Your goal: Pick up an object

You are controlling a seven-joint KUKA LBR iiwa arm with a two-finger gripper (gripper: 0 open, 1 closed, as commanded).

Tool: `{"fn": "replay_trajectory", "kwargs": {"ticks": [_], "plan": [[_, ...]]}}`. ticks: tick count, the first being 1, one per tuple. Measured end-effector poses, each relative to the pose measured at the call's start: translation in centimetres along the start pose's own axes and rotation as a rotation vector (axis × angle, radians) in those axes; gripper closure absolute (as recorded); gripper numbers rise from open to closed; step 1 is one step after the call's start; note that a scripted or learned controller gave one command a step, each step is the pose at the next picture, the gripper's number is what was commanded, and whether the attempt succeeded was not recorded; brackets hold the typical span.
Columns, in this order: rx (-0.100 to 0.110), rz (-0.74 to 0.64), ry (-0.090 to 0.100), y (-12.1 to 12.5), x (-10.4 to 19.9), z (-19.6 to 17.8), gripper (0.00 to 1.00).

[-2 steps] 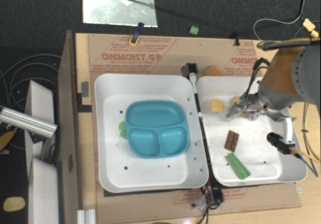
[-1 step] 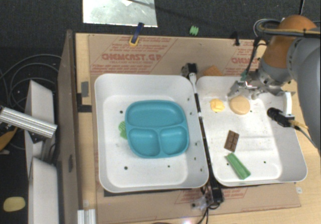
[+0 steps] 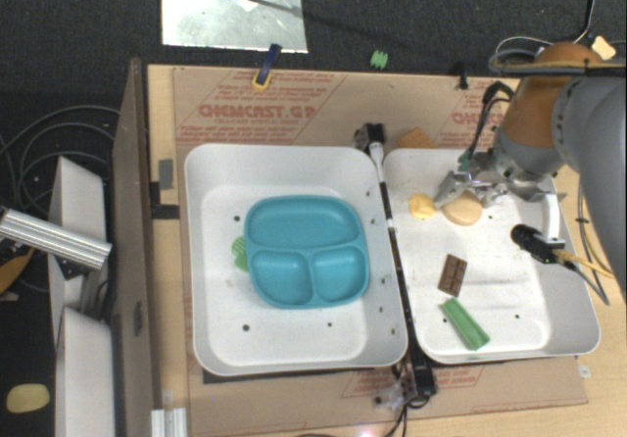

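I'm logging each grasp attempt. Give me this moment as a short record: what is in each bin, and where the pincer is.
left bin: blue divided plate; green item peeking out at the plate's left edge
right bin: yellow piece, tan rounded piece, brown block, green stick
pincer: over the right bin's upper part, right at the tan rounded piece
grasp: cannot tell
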State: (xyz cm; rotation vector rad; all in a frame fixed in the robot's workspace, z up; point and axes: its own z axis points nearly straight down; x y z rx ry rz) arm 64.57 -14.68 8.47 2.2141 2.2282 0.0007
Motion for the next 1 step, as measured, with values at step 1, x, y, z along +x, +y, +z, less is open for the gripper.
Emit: {"fn": "replay_trajectory", "kwargs": {"ticks": [1], "plan": [[-0.007,-0.001,-0.001,0.26,-0.11,-1.29,1.00]]}}
